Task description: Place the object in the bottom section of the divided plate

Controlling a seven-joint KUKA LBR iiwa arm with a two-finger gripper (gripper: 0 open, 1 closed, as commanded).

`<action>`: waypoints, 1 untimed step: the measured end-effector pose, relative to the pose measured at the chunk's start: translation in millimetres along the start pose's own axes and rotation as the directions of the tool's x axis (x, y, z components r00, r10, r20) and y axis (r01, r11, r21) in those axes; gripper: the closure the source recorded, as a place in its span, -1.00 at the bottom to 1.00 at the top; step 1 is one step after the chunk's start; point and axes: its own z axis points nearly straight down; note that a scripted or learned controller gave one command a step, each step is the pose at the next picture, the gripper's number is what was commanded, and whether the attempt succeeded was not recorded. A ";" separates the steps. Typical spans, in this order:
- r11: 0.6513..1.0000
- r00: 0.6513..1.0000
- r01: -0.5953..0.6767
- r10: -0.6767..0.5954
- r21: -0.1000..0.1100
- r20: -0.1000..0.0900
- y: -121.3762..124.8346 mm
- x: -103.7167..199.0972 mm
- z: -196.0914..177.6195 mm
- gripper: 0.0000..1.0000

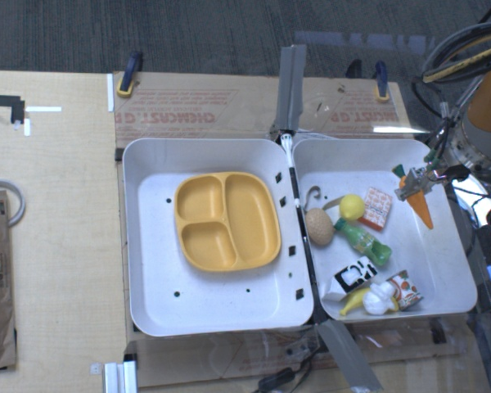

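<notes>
Yellow divided plate (227, 219) lying in left bin (147, 293), all three sections bare. Right bin (450, 293) cluttered: green bottle (363, 241), lemon (352, 207), toy banana (353, 302). Gripper (425, 178) at upper right rim, pinching toy carrot (420, 203) between fingers

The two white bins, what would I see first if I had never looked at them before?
Probably the yellow divided plate, sitting alone in the middle of the left bin. Next, the orange toy carrot at the gripper over the right bin's upper right. Below it lies a little heap of toys, among them a yellow lemon and a green bottle.
</notes>
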 end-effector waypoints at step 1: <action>0.981 0.981 -0.193 0.193 0.000 0.000 52.1 66.9 1.2 1.00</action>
